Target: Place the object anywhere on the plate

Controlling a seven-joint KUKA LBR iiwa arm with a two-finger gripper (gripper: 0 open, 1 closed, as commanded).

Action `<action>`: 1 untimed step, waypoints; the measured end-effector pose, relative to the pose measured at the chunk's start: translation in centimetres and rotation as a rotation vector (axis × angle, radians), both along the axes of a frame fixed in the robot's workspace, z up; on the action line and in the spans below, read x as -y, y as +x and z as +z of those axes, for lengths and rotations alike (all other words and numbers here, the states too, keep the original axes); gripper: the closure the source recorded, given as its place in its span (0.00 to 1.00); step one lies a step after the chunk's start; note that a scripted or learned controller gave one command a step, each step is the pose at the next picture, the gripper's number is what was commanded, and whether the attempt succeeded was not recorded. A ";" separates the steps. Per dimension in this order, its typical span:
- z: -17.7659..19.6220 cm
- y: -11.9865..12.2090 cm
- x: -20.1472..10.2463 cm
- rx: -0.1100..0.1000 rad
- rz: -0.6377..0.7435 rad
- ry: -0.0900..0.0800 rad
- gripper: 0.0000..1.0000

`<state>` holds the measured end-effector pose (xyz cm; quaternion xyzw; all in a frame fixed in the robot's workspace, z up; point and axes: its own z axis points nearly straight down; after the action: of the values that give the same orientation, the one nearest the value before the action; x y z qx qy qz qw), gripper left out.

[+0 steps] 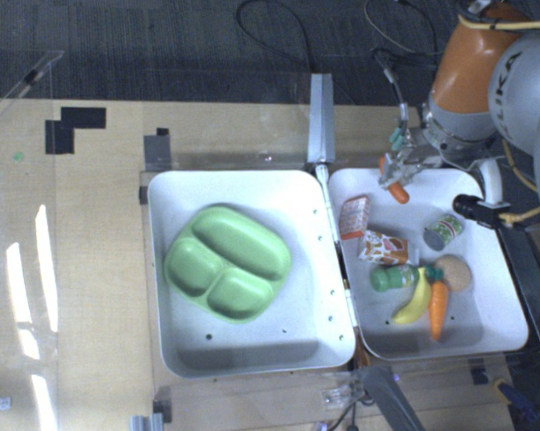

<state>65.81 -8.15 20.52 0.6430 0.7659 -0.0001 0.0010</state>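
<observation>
- A green plate point(229, 264) is seen in the left white bin point(173, 346); it is smooth, rounded and moulded into three compartments (one long, two smaller), and nothing is seen resting on it.
- A metal divider post point(320, 120) is noted between the two bins, at their far edge.
- In the right white bin point(499, 330), a flat red and white packet point(353, 216) is recorded near the left wall, with a small printed carton point(383, 248) just beside it.
- A green bottle point(394, 277) is seen lying on its side, touching a curved yellow banana point(414, 302); an orange carrot point(438, 309) lies just beside the banana, and a round tan item point(452, 273) sits by the carrot's top.
- A small can point(443, 231) with a green label is observed tilted, near the bin's right wall.
- The gripper point(398, 172) is seen over the far edge of the right bin, its fingers closed on a small orange object point(398, 193) (short, rounded, glossy), which protrudes below the fingertips.
- The held object is thus well apart from the plate, with the bin walls between them.
- The arm's orange band point(472, 57) is noted at upper right.
</observation>
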 end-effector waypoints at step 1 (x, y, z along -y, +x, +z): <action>-2.4 -3.8 -9.1 -0.004 0.023 0.002 1.00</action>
<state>62.00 0.97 18.12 0.6341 0.7733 -0.0008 -0.0011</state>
